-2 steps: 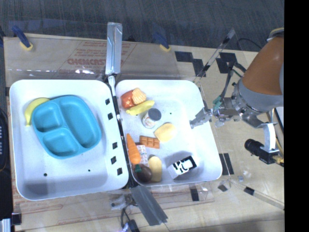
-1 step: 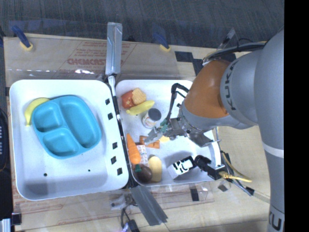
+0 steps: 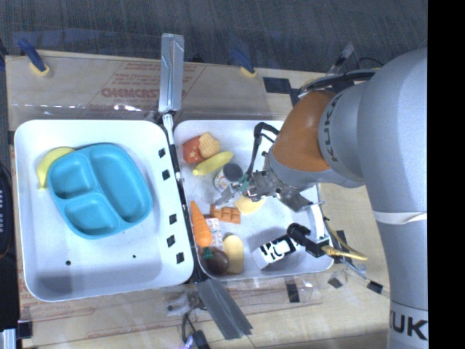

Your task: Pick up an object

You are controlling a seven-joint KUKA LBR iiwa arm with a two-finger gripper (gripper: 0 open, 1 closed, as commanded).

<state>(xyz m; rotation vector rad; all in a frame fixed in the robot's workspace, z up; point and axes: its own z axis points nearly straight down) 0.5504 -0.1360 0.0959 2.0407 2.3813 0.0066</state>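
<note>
My gripper [image 3: 234,187] hangs low over the middle of the right bin [image 3: 290,133], among several toy foods. Just below it to the right lies a pale yellow piece [image 3: 249,205], and a brown waffle piece [image 3: 227,214] lies just below it. A small dark round thing [image 3: 232,171] sits right above the gripper. Further up the bin are a long yellow piece [image 3: 212,163] and a red and tan piece [image 3: 197,148]. An orange carrot [image 3: 200,225] lies along the bin's left wall. At the front are a pale potato [image 3: 233,249] and a dark brown piece [image 3: 216,260].
The left bin [image 3: 43,267] holds a blue divided plate [image 3: 102,187] with a yellow banana [image 3: 51,162] tucked at its upper left. The arm's orange band [image 3: 305,133] and grey links cover the right bin's right side.
</note>
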